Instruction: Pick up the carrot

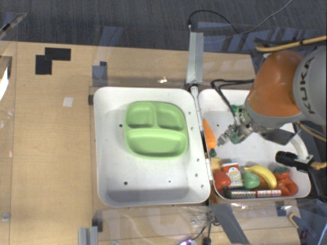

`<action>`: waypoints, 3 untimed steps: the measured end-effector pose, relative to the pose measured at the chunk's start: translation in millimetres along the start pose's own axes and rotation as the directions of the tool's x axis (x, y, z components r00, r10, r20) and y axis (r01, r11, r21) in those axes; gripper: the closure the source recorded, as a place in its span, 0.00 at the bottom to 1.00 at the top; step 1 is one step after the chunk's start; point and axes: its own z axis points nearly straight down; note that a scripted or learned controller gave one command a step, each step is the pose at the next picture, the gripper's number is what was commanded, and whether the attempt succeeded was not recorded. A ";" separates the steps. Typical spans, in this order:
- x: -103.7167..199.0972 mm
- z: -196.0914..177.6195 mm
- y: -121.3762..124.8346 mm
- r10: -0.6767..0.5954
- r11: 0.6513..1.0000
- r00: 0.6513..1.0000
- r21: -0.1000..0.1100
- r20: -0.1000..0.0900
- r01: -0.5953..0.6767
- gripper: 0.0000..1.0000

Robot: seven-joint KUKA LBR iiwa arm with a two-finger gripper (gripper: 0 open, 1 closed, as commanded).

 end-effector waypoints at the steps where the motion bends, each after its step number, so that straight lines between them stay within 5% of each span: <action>1: -21.7 -13.3 43.0 0.019 1.000 1.000 -0.001 0.001 -0.019 1.00; 2: -6.0 -8.1 49.9 -0.056 0.998 0.998 -0.001 0.000 0.056 1.00; 3: 0.3 -46.6 -45.1 -0.214 0.977 0.977 -0.001 0.002 0.214 1.00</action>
